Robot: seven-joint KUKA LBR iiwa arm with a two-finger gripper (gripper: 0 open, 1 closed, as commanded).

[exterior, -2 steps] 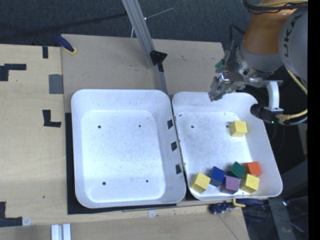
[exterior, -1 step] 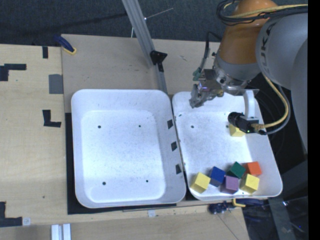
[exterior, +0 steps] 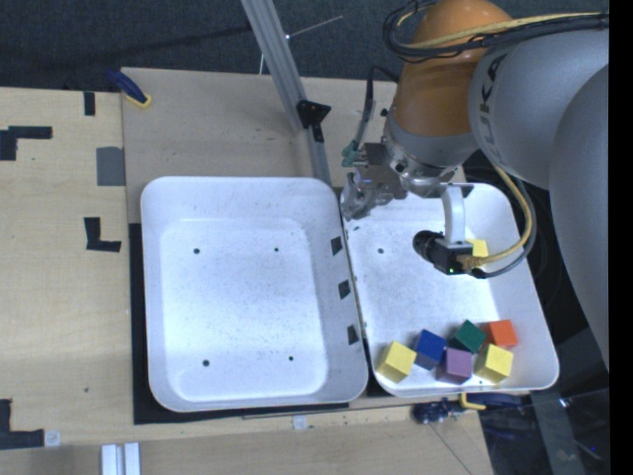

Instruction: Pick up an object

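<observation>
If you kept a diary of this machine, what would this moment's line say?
tool: above right white bin's far-left corner | small coloured cubes: clustered at near edge, untouched | left white bin: beside it

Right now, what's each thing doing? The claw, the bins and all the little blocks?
claw: over the far left corner of the right bin, nothing visibly in it
left bin: flat on the bench
right bin: flat, blocks clustered at its near edge
yellow blocks: two, lying in the cluster
blue block: lying there
purple block: lying there
green block: lying there
orange block: lying there

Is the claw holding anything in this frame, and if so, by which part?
Cannot be told: the claw sits at the right bin's upper left, far from the blocks; its tips are too blurred.
</observation>
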